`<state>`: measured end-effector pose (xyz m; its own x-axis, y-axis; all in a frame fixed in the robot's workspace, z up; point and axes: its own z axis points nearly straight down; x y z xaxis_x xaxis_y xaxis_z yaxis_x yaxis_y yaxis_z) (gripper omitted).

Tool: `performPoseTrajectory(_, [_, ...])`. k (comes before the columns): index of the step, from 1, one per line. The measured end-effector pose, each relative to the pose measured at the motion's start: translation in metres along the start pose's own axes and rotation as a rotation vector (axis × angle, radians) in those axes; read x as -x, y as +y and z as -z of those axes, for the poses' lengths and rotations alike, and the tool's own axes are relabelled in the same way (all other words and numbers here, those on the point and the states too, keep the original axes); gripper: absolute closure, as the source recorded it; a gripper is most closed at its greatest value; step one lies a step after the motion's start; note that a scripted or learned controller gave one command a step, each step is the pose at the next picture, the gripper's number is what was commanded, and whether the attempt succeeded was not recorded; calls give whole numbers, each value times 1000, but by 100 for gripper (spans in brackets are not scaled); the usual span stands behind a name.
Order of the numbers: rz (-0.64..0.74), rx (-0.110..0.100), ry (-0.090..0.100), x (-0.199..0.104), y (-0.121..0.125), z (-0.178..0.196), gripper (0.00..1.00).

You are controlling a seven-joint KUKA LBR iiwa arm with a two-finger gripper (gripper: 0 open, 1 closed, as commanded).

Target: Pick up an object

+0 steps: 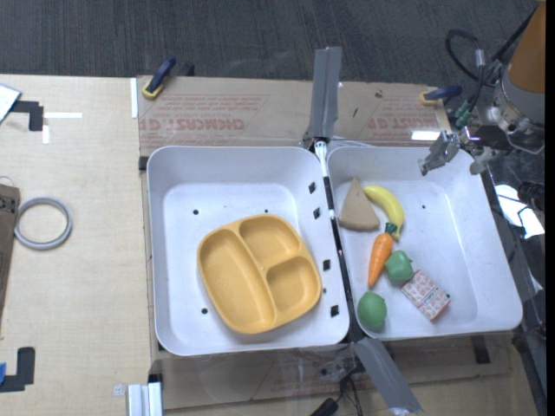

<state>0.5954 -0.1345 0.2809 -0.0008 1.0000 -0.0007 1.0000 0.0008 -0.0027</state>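
2 bins: white and shallow, side by side, left bin [173,258] and right bin [468,258], touching along the middle.
left bin: holds a yellow-tan divided plate [258,272] with 3 compartments, sitting toward the front.
right bin: all the small stuff is bunched along its left side.
wedge: tan wedge [356,208], kinda like a slice of bread, up near the divider.
banana: yellow banana [385,204] just beside the wedge, curved, dark tip pointing down.
carrot: orange carrot [379,258] below the banana, lying at a slant with its green top up.
green things: 1 round green piece [399,267] touching the carrot's right side, another green ball [371,310] near the front wall.
carton: small pink patterned carton [425,295], lying flat and tilted, right of the green ball.
gripper: gripper [453,150] hovers over the right bin's back right corner, well apart from the objects, nothing between the fingers; can't tell how wide they are.
bench: a roll of tape [41,223] lies far left.
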Motion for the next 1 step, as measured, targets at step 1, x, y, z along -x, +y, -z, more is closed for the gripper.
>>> performPoseTrajectory(1, [-117,-1,0,-30,13,-127,0])
